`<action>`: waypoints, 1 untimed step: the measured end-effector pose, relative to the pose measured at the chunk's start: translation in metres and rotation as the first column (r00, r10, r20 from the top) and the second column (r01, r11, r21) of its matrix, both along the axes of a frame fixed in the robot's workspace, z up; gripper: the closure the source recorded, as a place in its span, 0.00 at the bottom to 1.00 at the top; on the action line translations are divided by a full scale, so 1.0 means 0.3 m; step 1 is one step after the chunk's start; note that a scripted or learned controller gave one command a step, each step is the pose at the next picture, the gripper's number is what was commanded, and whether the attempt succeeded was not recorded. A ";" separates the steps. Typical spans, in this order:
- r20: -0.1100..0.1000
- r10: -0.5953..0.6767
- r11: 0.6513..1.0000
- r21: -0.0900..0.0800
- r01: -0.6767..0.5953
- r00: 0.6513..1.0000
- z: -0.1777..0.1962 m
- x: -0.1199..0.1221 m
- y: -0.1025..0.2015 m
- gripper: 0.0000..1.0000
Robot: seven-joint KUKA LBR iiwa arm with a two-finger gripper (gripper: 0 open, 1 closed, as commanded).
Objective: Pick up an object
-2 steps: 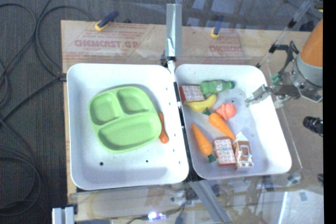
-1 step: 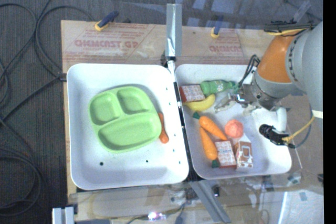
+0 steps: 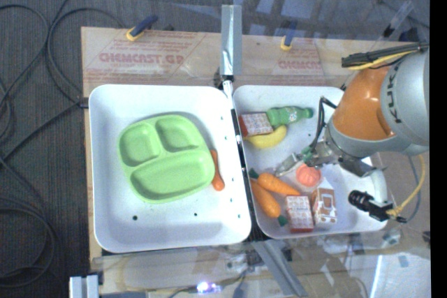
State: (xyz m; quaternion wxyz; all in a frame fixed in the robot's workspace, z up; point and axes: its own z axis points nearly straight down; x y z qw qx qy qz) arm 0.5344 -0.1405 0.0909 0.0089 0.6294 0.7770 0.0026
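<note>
Grey and orange, the arm (image 3: 380,108) leans in over the right-hand shallow white bin (image 3: 363,216); its pincer (image 3: 302,162) hangs low at the middle of that bin, just above a small round orange-red fruit-like toy (image 3: 308,176); whether it is spread or pressed together I cannot tell from here, and nothing shows clearly between its tips.

Around it in the same bin lie a yellow plastic banana (image 3: 267,139) touching a small red-and-white printed carton (image 3: 255,123); a green plastic bottle with a white cap (image 3: 288,114) lies on its side along the far wall; two orange toy carrots (image 3: 271,190) lie side by side near the dividing wall; two more small red-and-white boxes (image 3: 312,209) sit together at the near edge.

The left-hand shallow white bin (image 3: 105,220) holds a lime-green plastic plate with three compartments (image 3: 166,158), lying flat near its middle; a slim orange carrot-like stick (image 3: 216,171) rests just against the plate's right edge.

Both bins stand side by side on the brown board-topped table (image 3: 112,63).
</note>
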 end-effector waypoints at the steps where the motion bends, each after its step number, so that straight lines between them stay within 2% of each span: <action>1: 0.003 0.000 1.000 0.000 0.000 1.000 0.032 0.004 0.000 1.00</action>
